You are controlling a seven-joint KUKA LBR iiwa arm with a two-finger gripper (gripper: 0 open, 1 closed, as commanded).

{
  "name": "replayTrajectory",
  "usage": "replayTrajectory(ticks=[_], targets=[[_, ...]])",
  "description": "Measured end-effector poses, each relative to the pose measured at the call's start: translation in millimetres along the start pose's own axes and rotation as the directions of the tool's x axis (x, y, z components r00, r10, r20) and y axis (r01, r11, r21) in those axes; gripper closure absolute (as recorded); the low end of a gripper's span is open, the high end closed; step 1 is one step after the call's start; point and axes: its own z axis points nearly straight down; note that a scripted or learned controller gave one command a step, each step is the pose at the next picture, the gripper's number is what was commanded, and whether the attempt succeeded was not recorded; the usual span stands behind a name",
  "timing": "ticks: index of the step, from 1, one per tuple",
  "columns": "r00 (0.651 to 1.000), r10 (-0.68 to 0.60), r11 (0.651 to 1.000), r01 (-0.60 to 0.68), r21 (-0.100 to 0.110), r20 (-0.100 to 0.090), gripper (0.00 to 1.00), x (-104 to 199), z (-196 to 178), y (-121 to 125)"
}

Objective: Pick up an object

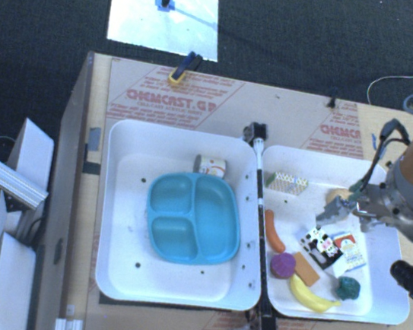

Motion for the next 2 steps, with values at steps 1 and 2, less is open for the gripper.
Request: replayTrajectory(ticks=[1, 2], targets=[[1.000, 0.002, 1.000, -0.002, 0.001, 0.001, 0.00, -63.8, 57.9, 59.8], [1.000, -0.001, 1.000, 0.001, 0.002, -0.001, 0.00, -27.1, 116.0, 107.2]])
